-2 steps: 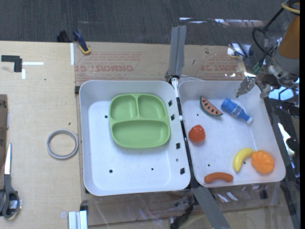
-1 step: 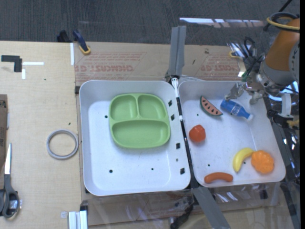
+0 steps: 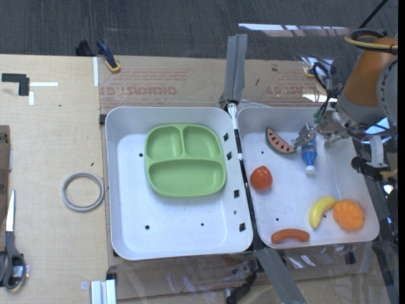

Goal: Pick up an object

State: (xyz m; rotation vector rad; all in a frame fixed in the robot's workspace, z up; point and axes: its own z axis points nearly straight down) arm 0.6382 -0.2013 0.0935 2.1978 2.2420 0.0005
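Hanging over the far part of the right bin [image 3: 288, 198], the gripper [image 3: 312, 137] sits at the end of the grey arm [image 3: 361, 106], whose orange band [image 3: 370, 71] shows above the wrist. How wide the gripper stands cannot be told from this slant: its metal parts blur together. Directly under it, and reaching a little toward the camera, is a small blue bottle [image 3: 309, 157] with a pale end. The bottle's upper end meets the gripper's tip, but whether it is gripped or merely lying beneath is unclear.

Just to the gripper's left in the view lies a watermelon slice [image 3: 280, 141], its red face up and its green rind curving along the near side. Farther left and nearer the camera, close to the wall between the bins, rests a red tomato [image 3: 261, 178]. Well toward the camera from the gripper, a banana [image 3: 321, 211] lies touching or just beside an orange [image 3: 348, 215], and a sausage [image 3: 290, 235] lies by the near wall.

Beyond the dividing wall, the left bin [image 3: 112, 189] holds a green divided plate [image 3: 185, 159] in its far half. Well apart from the gripper, on the table [image 3: 50, 138] at the left, lie a tape ring [image 3: 83, 190] and, at the edge, scissors [image 3: 9, 261]. A blue clamp [image 3: 109, 56] sits at the table's far edge.
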